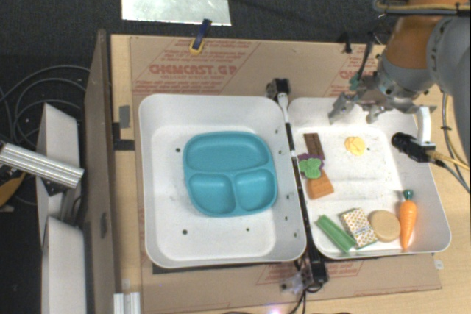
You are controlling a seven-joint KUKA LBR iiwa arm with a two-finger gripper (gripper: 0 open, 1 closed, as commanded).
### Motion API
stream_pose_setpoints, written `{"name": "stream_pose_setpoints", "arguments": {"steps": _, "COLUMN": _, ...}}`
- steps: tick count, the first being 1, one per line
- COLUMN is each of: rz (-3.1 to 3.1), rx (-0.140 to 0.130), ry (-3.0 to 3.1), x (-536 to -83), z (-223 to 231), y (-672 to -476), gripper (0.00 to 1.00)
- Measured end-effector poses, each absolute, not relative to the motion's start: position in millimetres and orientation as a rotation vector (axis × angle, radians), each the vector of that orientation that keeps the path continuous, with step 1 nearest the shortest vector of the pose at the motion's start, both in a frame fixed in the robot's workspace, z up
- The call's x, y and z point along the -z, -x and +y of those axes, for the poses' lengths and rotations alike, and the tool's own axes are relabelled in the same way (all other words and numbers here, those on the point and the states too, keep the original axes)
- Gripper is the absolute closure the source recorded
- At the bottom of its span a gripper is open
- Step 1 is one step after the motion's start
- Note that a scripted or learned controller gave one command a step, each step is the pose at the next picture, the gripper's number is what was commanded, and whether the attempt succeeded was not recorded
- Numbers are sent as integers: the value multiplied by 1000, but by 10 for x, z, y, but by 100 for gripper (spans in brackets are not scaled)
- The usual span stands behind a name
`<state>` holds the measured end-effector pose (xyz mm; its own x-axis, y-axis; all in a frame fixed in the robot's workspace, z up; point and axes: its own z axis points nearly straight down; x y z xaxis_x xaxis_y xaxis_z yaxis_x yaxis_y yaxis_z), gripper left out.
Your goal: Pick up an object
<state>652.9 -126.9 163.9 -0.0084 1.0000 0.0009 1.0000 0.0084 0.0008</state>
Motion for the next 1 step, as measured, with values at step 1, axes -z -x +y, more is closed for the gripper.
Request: {"name": "stream_pose_setpoints", "arguments": {"steps": 1, "rz": -2216, "rx": -4, "ry": 2223, "x": -1174, "z": -1910, "y": -5849, "gripper": 0}}
